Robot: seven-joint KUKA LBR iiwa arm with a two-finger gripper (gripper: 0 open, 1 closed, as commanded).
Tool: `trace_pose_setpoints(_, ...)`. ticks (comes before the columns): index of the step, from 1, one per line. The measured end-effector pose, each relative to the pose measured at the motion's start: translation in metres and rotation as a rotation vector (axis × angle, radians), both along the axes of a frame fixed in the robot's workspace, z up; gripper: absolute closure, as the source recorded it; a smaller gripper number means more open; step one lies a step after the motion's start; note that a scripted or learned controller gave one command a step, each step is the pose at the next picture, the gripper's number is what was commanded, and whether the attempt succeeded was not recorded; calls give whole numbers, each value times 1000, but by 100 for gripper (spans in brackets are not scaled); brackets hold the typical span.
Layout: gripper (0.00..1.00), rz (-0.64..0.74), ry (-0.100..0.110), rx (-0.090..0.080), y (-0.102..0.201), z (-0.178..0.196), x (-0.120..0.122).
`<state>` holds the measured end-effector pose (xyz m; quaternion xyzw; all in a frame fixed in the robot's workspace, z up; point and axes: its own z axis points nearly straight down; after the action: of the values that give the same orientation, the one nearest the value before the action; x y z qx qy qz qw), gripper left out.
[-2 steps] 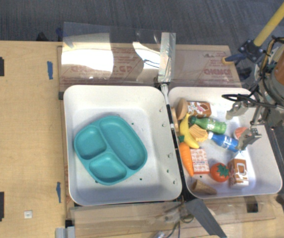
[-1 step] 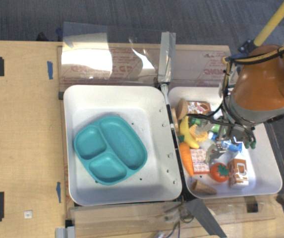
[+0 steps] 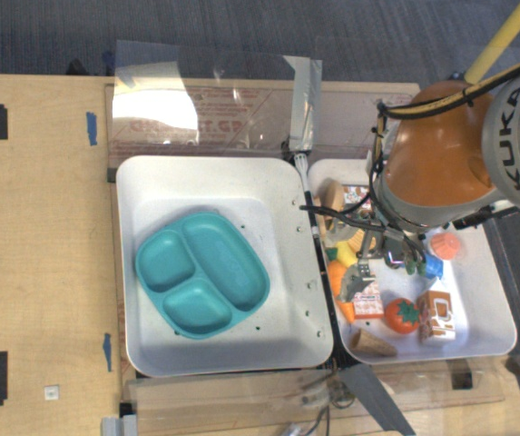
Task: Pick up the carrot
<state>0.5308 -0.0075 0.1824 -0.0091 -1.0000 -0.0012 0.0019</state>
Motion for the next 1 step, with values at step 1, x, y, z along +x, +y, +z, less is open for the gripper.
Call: trace_pose_setpoints(1,0,161,-8,-2,-35,0,68)
